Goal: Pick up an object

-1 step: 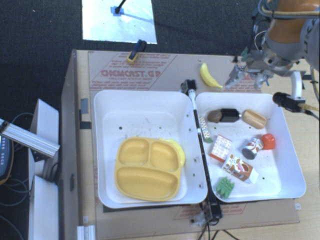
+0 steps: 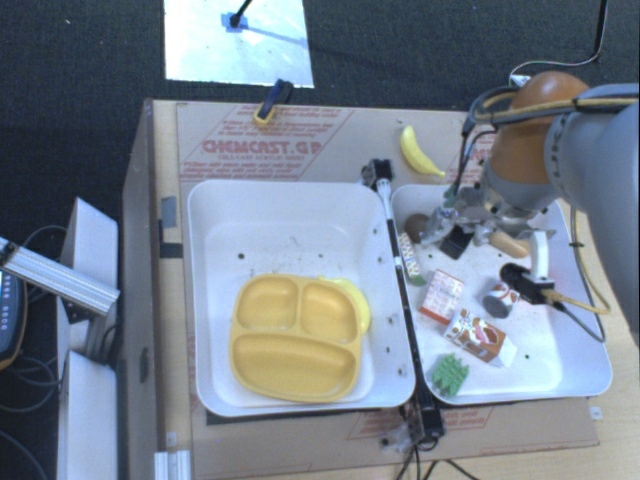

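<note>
Bins sit side by side on the desk [image 2: 160, 298], a left bin [image 2: 215, 218] and a right bin [image 2: 585, 363]. Nearest, at the lower edge of the right bin, lies a green toy [image 2: 449, 373], too small to name. Just above it a carton [image 2: 480, 336] lies on its side, and past that a red-and-white box [image 2: 441, 296] sits beside a small grey-and-red thing [image 2: 498, 299] that is blurred.

In the left bin a yellow tray [image 2: 295, 333] lies flat. It half covers a yellow piece [image 2: 360, 306] at its right edge.

A striped bar [image 2: 407, 258] lies along the divider. A brown disc [image 2: 412, 226] is near the right bin's upper left corner.

The gripper [image 2: 450, 225] hangs over that corner, and the arm [image 2: 590, 148] hides the bin's upper right. Whether the gripper is open or closed cannot be told. A black block [image 2: 457, 240] sits just below it; whether they touch is unclear.

Beyond the bins a banana [image 2: 420, 155] lies on the desk. A black-and-yellow tool [image 2: 272, 102] lies at the far edge.
</note>
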`<action>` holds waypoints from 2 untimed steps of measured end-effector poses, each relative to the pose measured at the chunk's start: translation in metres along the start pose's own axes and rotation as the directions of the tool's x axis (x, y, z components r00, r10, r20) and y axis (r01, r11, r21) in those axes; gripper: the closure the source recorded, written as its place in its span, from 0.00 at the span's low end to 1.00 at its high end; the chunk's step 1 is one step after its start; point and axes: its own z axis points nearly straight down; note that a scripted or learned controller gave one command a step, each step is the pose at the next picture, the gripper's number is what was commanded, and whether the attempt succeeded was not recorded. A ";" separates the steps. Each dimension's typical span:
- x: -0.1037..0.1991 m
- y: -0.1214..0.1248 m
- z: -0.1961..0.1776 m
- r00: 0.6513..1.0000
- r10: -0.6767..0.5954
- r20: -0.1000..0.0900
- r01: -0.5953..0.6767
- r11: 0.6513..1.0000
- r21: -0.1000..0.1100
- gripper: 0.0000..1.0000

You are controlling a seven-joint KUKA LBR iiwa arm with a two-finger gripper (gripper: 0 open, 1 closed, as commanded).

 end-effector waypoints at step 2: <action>-0.039 0.033 0.008 1.000 -0.002 0.001 0.002 1.000 -0.009 1.00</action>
